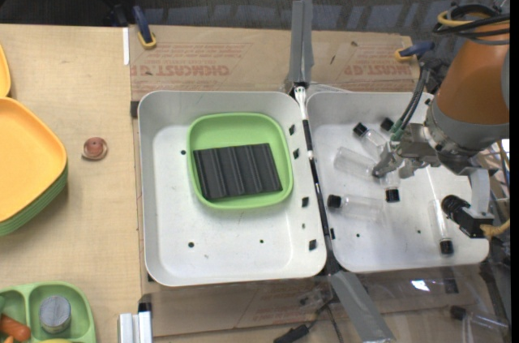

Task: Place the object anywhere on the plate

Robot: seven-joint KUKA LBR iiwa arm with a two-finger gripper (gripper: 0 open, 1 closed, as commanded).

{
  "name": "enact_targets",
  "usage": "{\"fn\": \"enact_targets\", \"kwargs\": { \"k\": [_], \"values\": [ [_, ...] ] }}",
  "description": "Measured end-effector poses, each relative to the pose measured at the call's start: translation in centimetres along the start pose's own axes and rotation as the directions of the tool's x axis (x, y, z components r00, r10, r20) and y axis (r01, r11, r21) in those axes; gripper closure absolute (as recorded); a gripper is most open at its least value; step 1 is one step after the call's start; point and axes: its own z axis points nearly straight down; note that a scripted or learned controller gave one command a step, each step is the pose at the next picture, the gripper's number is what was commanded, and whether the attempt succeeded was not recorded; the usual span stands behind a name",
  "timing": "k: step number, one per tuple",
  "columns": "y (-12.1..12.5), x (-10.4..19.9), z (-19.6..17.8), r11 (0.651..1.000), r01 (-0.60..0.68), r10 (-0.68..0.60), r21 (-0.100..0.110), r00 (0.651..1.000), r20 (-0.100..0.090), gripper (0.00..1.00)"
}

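On the counter (73, 57), the left bin (162, 244) carries a green plate (239, 126) with a dark ribbed pad on it, while the right bin (357, 244) holds scattered clear plastic vials (350, 164) with black caps. These look light, stiff, slick and apt to roll, best pinched across the barrel. The gripper (388, 169) hangs over them; its fingers' spread can't be told.

Plate (240, 127) with ridged slab (240, 171) in left bin (162, 252); small vials (350, 164) scattered in right bin (405, 248).
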Motion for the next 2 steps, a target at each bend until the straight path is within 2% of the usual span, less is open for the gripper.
{"fn": "enact_targets", "kwargs": {
  "k": [1,2],
  "values": [
    [-0.1,2.0,0.9,0.997,0.073,-0.073,-0.001,0.997,0.0,1.0],
    [-1.3,4.0,0.9,0.99,0.138,-0.138,0.0,0.99,0.0,1.0]
  ]
}}
